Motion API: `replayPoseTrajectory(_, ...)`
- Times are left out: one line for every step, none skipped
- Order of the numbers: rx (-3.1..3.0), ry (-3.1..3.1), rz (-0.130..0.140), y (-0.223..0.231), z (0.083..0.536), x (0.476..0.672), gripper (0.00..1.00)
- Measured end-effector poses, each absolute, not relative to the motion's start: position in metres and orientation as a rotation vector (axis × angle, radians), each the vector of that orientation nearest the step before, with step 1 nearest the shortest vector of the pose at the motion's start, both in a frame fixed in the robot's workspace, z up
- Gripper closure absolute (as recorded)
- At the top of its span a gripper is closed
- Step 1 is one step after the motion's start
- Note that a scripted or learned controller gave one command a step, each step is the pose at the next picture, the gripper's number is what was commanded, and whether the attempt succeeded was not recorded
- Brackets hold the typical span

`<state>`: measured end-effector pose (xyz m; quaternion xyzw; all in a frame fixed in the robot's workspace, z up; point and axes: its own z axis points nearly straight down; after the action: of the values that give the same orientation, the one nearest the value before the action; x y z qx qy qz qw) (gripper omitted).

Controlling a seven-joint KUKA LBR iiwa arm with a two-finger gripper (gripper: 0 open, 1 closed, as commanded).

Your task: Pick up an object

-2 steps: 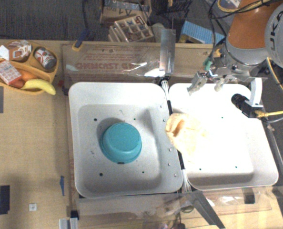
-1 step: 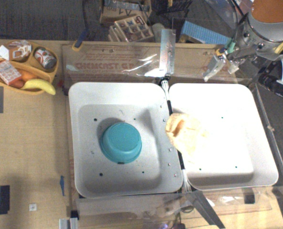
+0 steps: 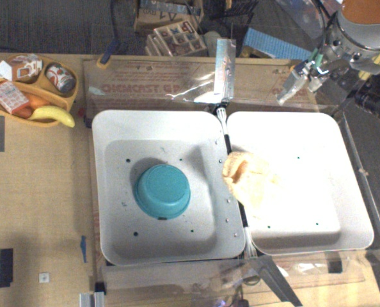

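Camera view looks down on a brown table that carries two shallow white bins side by side. Its lower edge and the fittings along the bottom of the frame are cut off and hard to read. Beyond its far edge, at the top of the frame, lies a dim clutter of cables and boxes that cannot be made out clearly.

At centre-left of the frame sits the left bin, with an upturned teal bowl near its middle. At centre-right lies the right bin, touching the left bin along the shared rim. A pale yellow cloth lies crumpled at the right bin's left side, against that shared rim; its light colour blends into the white floor, so its right edge is hard to trace.

In the upper right corner the arm is cut off by the frame, its orange band and grey wrist partly seen. The claw hangs above the table just beyond the right bin's far rim, well apart from the cloth and bowl. It holds nothing, and how far it stands open cannot be told, since it is small and blurred.

At the upper left, a yellow tray holds toy food, including a banana.
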<state>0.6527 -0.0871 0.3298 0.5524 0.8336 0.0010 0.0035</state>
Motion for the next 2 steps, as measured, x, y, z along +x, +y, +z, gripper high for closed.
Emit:
replayPoseTrajectory(1.837,2.547,0.001,-0.01,0.217,0.667,0.0)
replayPoseTrajectory(1.807,2.57,0.0,0.029,0.185,0.646,0.0)
